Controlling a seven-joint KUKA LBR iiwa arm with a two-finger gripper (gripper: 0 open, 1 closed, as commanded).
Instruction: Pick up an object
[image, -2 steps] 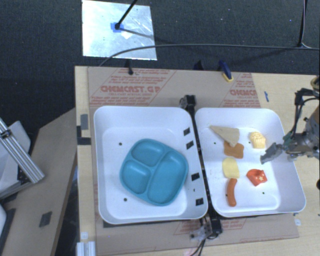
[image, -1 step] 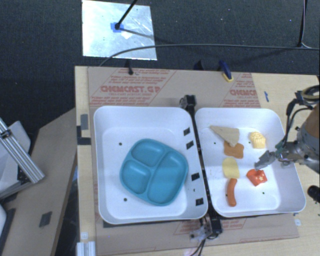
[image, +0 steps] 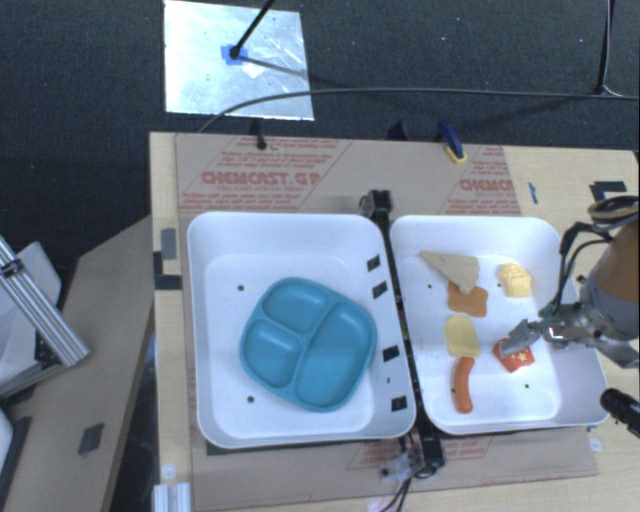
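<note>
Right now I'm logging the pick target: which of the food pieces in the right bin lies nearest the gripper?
The small red block, right at the gripper; the orange sausage and yellow pieces lie farther left.

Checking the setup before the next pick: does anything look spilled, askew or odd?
Nothing stands out. The blue plate lies flat in the left bin; the food pieces lie apart inside the right bin.

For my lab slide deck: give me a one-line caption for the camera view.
KUKA arm's gripper reaches a small red object in the right bin; a blue divided plate sits in the left bin.
</note>
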